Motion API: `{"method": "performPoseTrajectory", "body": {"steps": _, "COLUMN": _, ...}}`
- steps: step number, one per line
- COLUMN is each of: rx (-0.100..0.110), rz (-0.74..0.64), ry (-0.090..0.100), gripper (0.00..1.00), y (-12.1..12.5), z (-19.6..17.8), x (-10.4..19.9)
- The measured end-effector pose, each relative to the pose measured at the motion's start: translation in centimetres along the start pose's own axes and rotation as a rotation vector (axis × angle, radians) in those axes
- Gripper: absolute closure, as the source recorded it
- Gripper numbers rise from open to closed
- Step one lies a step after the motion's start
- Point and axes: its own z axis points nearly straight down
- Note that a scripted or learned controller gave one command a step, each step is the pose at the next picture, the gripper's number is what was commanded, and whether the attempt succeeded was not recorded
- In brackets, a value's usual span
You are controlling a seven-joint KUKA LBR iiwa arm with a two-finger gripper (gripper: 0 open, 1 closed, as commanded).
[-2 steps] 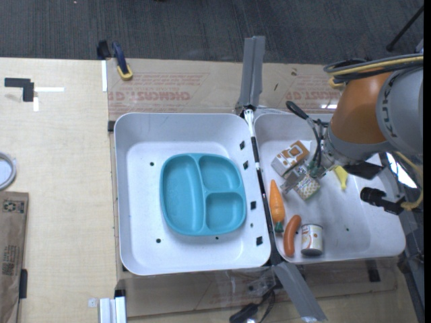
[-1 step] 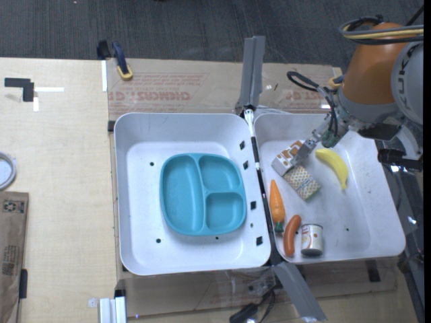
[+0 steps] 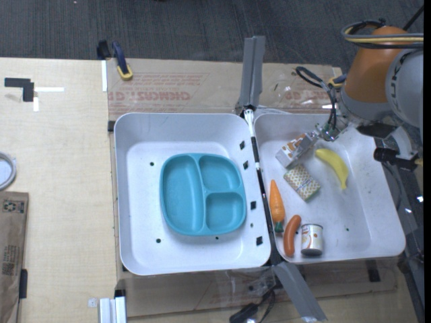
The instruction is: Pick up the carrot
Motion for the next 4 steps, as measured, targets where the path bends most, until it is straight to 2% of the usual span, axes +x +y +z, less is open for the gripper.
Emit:
{"method": "performPoseTrajectory", "body": {"steps": 1, "rx": 0.002, "rz": 0.323, "ry": 0.008, "gripper": 0.0, "y": 0.6, "z": 0.6, "x": -1.4}}
{"method": "performPoseTrajectory", "body": {"steps": 2, "rx": 0.019, "rz": 0.027, "ry": 0.016, "gripper": 0.0, "y": -4.9, "z": -1.9, "x": 7.4}}
{"method": "performPoseTrajectory", "body": {"steps": 3, "rx": 0.022, "rz": 0.273, "ry": 0.015, "gripper": 0.0, "y": -11.2, "z": 2.0, "x": 10.0}}
{"method": "performPoseTrajectory", "body": {"steps": 4, "rx": 0.018, "rz": 0.019, "ry": 0.015, "gripper": 0.0, "y": -8.7, "z": 0.6, "x": 9.7}}
